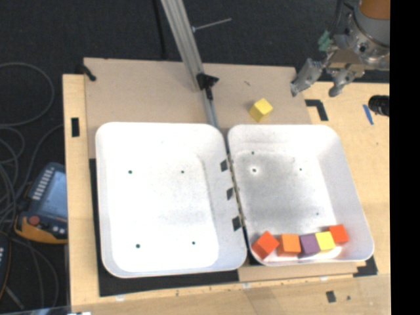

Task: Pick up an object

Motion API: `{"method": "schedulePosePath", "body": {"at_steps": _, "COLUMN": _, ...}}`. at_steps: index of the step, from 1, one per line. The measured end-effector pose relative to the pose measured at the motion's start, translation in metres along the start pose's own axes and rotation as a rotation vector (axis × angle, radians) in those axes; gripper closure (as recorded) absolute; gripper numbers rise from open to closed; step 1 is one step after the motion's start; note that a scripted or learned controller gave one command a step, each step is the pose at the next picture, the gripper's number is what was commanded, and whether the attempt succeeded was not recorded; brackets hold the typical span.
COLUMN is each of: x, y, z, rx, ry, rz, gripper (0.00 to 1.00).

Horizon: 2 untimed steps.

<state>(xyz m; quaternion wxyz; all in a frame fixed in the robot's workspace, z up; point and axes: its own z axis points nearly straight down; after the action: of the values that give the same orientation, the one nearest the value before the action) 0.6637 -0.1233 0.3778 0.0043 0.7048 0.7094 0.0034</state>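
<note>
Behind the right bin (341, 151), yellow cube (260, 109) on bench, fingers (306, 77) spread, raised well apart to its right.

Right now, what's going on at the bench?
The arm's tool hangs open above the bench at the far right, beyond the right bin, with nothing between its fingers. A yellow cube lies on the bench outside the bins. Five blocks line the right bin's near edge. Nothing is picked up yet.

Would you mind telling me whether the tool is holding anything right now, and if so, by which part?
Nothing is held. The tool hangs open above the bench, beyond the right bin, with bare space between its fingers.
</note>
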Motion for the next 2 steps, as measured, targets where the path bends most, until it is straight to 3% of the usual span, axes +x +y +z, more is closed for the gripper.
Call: {"method": "schedulePosePath", "body": {"at_steps": 2, "x": 0.001, "y": -0.06, "z": -0.002, "rx": 0.01, "ry": 0.001, "rz": 0.01, "gripper": 0.0}}
